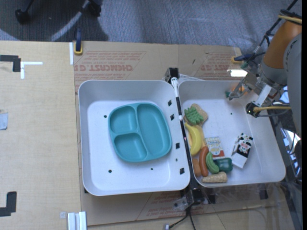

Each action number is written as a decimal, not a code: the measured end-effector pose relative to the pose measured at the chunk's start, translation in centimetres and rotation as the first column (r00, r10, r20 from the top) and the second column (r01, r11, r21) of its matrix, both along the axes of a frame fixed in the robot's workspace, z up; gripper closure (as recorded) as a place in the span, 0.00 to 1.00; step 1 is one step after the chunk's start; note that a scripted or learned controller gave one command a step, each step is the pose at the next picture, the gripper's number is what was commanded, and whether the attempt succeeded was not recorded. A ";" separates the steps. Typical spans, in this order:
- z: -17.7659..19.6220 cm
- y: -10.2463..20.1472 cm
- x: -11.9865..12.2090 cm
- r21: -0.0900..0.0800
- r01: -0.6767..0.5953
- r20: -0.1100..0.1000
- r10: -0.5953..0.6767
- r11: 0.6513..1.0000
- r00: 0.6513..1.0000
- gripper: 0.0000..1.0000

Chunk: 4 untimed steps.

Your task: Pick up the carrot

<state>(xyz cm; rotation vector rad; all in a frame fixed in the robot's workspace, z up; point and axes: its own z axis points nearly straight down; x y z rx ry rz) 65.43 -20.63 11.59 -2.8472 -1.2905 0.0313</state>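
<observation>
The carrot [204, 158] is an orange-red tapered piece lying in the right bin [259, 174], in the cluster of toy food along the bin's left wall. It sits between a banana [194, 138] and a green vegetable [219, 165]. My gripper [238, 91] hangs over the far right corner of the same bin, well away from the carrot and above the bin floor. Nothing shows in its grasp.
A teal divided plate [140, 132] lies in the left bin [91, 176]. Around the carrot lie a leafy green piece on a cookie [195, 114], a small packet [213, 145], a milk carton [242, 150], a pale corn-like piece [214, 178] and another orange piece [196, 166].
</observation>
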 end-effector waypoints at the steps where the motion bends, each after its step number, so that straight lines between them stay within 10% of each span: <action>1: 0.2 2.9 -5.2 -0.005 -0.039 0.020 0.040 0.999 0.999 0.00; 2: -2.5 0.5 -7.7 -0.005 0.325 0.018 -0.325 0.946 0.946 0.00; 3: -1.6 0.5 -7.6 -0.003 0.326 0.016 -0.326 0.945 0.945 1.00; 4: 4.4 4.1 -13.1 -0.006 0.565 0.017 -0.565 0.825 0.825 1.00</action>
